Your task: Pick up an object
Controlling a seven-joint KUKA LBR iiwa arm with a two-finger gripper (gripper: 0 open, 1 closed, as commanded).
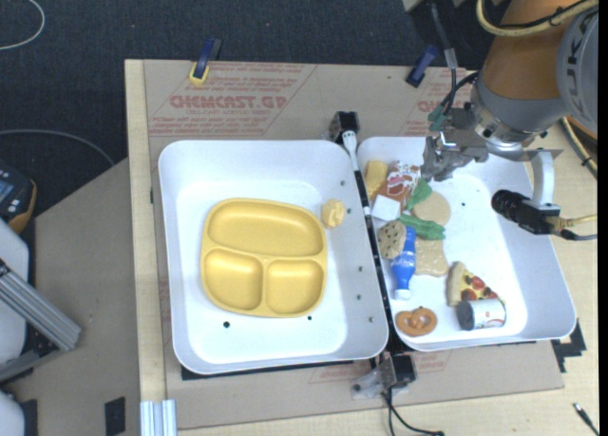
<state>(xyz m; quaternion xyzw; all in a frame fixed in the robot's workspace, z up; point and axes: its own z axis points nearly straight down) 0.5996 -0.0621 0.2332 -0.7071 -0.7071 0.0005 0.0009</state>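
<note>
My gripper (435,170) hangs low over the back of the right bin (532,273), just above a cluster of small toy foods. Under and beside it lie a red-and-white packet (403,179), a yellow wedge (377,178), a tan round piece (434,209) and a green leafy piece (424,225). Nearer the front are a blue bottle (405,266), a brown pretzel-like ring (416,321), a pizza slice (467,283) and a small can (482,313). Nothing visibly sits between the fingers.
The left bin (180,178) holds a yellow three-compartment tray (263,255) and a small yellow lump (333,213) by its right wall. A black cylindrical part (520,211) of the arm reaches over the right bin's right side. Clamps sit at the board's corners.
</note>
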